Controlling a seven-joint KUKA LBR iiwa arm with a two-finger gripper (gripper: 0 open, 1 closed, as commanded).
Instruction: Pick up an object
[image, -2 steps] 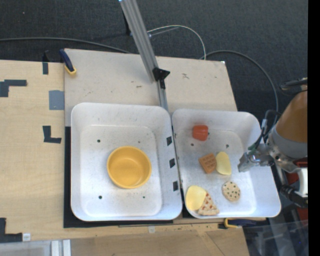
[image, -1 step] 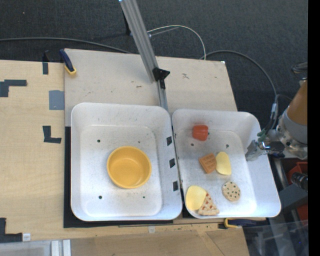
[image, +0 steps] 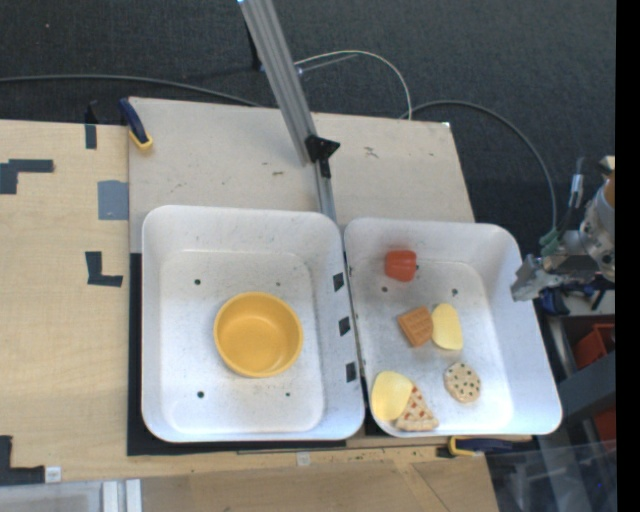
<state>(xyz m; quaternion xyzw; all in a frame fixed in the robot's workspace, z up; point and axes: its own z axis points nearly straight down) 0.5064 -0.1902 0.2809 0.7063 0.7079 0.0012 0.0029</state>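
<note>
Pincer (image: 560, 272) hangs off the right bin's (image: 520, 250) edge, grip state unclear; dark floor (image: 480, 60) surrounds the bench (image: 60, 220).

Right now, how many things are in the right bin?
6. A red piece near the back, an orange cracker touching a yellow piece mid-bin, a spotted cookie front right, and a yellow disc under a pizza slice at the front.
</note>
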